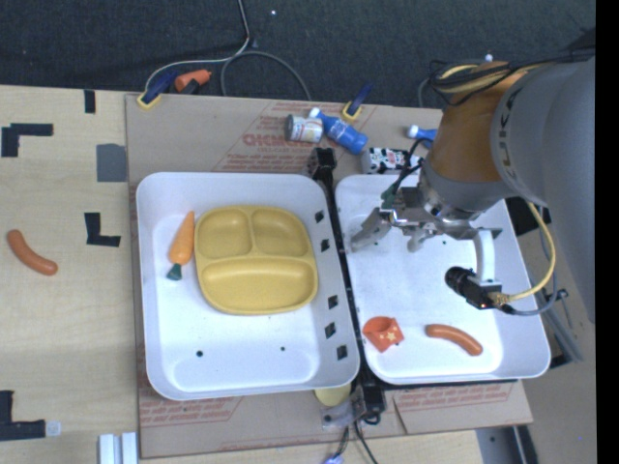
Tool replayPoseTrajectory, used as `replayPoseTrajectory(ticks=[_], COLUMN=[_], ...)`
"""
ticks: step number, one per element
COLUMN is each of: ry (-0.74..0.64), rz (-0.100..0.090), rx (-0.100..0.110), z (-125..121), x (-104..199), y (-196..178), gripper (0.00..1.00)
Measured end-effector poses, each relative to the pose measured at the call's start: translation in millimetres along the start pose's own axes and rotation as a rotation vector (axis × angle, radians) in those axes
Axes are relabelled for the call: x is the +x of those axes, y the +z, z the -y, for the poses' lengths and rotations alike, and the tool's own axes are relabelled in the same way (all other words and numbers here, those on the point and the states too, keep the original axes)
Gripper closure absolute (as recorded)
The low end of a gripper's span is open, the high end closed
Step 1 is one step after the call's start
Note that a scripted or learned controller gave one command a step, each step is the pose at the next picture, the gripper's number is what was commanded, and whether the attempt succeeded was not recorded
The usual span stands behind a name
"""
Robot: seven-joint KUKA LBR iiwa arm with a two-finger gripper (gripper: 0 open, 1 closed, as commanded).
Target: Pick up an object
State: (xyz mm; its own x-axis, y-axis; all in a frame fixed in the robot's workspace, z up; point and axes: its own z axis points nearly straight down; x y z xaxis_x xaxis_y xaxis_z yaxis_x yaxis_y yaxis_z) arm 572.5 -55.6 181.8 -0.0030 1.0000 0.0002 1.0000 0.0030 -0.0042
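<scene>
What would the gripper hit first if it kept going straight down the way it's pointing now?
Probably the bare white floor of the right bin. The gripper hangs over its upper part, with nothing under it. The orange piece and the sausage lie nearer the front edge, off that line. Its height is hard to judge.

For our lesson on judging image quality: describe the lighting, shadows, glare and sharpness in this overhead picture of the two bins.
Camera view: even, diffuse light; both white bins read bright without harsh glare; the yellow divided plate and the carrot cast only faint, soft shadows; the sausage and the orange piece are fairly crisp; the gripper looks slightly soft; the background above the bench is dark.
</scene>
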Motion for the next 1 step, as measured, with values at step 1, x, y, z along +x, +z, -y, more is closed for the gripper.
replayPoseTrajectory(ticks=[1], ry=[0.008], rz=[0.001], rx=[-0.004], z=[47.7], x=[-48.2], y=[100.3], gripper=[0.0])
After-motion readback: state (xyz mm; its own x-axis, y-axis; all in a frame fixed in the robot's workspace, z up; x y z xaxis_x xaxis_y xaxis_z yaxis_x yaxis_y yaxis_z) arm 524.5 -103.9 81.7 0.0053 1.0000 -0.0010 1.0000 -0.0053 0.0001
